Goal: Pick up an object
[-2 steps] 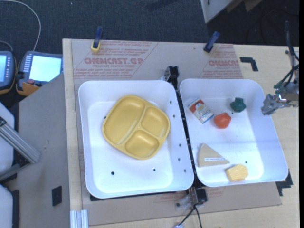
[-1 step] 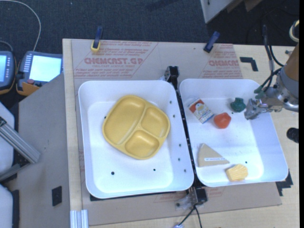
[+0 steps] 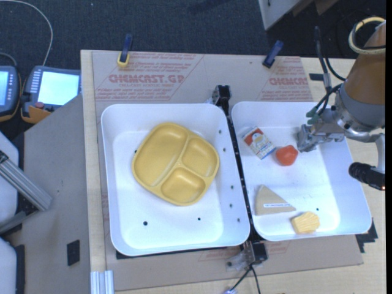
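Note:
The right bin (image 3: 352, 196) holds several small items. A red round object (image 3: 286, 155) lies near its middle, and a small red-and-white carton (image 3: 258, 142) is just to its left. A beige wedge (image 3: 274, 201) and a yellow chunk (image 3: 305, 222) rest near the front wall. My gripper (image 3: 310, 139) hangs low over the right bin, just up and right of the red round object and close to it. Nothing is visibly held in it.
A yellow divided plate (image 3: 176, 163) fills the middle of the left bin (image 3: 116, 182). A black divider strip (image 3: 235, 164) runs between the bins. The grey arm with its orange band (image 3: 366, 84) reaches in over the right bin's far right side.

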### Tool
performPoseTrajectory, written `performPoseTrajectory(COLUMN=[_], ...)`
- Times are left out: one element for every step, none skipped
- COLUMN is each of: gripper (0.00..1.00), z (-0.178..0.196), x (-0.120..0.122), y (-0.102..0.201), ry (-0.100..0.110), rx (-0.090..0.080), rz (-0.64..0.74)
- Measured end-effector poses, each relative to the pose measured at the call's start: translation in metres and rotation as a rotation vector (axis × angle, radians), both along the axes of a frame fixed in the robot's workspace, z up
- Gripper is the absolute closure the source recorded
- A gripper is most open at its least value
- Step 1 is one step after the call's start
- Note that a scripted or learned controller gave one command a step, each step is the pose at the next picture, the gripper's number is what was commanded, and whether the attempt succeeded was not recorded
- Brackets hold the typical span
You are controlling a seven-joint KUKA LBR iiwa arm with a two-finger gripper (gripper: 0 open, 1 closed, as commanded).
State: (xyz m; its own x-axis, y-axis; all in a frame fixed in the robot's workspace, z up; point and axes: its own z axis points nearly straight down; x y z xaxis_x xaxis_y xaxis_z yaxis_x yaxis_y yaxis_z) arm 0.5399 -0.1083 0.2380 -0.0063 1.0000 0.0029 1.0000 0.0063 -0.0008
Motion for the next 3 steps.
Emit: performPoseTrajectory(gripper=[1.0, 1.0, 1.0], z=[0.006, -0.007, -0.005], x=[-0.004, -0.011, -0.022], y=[0.048, 0.105, 0.164], ry=[0.0, 0.003, 0.002], rx=[0.0, 0.0, 0.001], rz=[0.0, 0.0, 0.0])
